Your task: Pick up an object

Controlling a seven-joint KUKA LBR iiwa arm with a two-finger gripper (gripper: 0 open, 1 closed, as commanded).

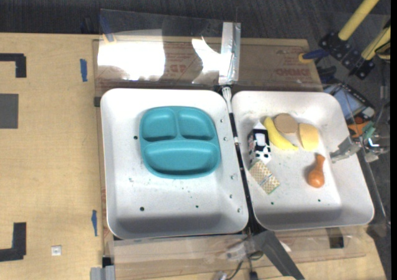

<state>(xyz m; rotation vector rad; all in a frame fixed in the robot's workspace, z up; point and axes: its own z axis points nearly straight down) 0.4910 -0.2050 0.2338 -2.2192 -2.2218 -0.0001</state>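
The right bin (350,201) holds several small items. A yellow banana (279,136) lies beside a tan round bun (286,123) and a pale yellow piece (309,136). An orange gourd-shaped toy (317,172) rests toward the bin's right. A black-and-white toy (260,144) and a patterned packet (265,177) lie near the bin's left wall. My gripper (355,146) shows as grey metal at the right bin's right rim, apart from all items and nearest the orange toy.
A teal divided plate (180,142) lies in the left bin (118,173). A clear plastic sheet (167,55) stands behind the bins. Yellow poles (370,0) and cables crowd the upper right.
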